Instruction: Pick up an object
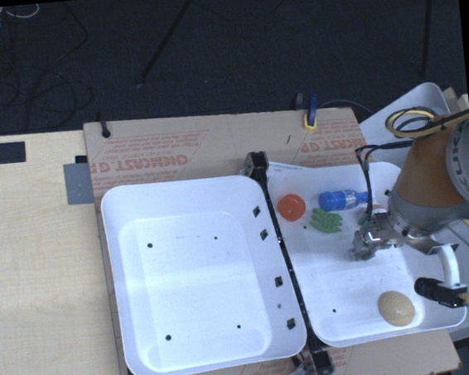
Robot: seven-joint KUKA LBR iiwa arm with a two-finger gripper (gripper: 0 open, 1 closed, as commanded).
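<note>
Gripper point(364, 245) down inside the right bin point(348, 312), near mid-bin toward the arm side, wrist and orange band just behind it to the right. Finger spread not readable from this slanted top view; nothing visibly held between them. No object directly under the tool, just bare white floor there.

Nearest candidate: green leafy piece point(326, 222), just up-left of the gripper, close but apart. Lies roughly flat, no clear long axis. Blue bottle point(341, 200) beyond it, farther up, long axis running left-right across the bin, lying on its side, touching or nearly touching the green piece; cannot tell which. Orange-red ball point(291, 207) farther left, near the divider point(276, 253) between bins, apart from the green piece. Beige egg-shaped item point(396, 308) down-right of the gripper, in the near right corner, well apart from the others, close to the bin wall.

Judged next move: short shift up-left to reach the green piece or bottle; bottle grasp would want fingers closing across its short width. Egg item near the wall, likely awkward for finger clearance.

Left bin point(123, 236): white floor with a few small dark dots, no objects seen. Both bins sitting on cardboard point(172, 151).
</note>
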